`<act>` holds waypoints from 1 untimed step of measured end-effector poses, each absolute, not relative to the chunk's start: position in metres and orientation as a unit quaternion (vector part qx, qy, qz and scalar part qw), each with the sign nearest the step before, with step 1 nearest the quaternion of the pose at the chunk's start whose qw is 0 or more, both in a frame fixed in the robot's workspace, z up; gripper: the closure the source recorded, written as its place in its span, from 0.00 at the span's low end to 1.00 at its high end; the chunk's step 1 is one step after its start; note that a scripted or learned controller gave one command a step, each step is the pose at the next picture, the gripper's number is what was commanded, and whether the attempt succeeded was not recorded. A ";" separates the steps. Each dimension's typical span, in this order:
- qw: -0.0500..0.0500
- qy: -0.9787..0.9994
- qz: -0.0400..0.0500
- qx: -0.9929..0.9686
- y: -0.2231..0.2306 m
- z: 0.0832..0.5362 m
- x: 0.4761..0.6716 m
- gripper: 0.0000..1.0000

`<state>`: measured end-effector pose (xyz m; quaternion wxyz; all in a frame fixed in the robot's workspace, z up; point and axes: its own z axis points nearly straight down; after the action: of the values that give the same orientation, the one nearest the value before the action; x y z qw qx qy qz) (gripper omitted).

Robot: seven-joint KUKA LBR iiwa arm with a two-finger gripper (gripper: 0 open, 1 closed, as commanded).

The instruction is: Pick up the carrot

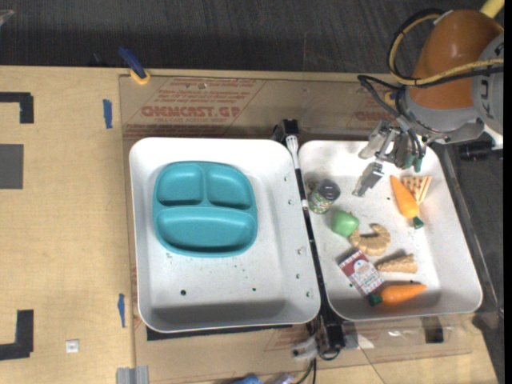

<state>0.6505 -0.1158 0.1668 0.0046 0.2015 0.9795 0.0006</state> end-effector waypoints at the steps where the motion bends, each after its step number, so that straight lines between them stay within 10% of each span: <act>1: 0.003 1.000 0.000 -0.005 -0.183 0.122 0.636 0.00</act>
<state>0.6364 -0.1825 0.1220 0.0026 -0.0050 1.0000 -0.0003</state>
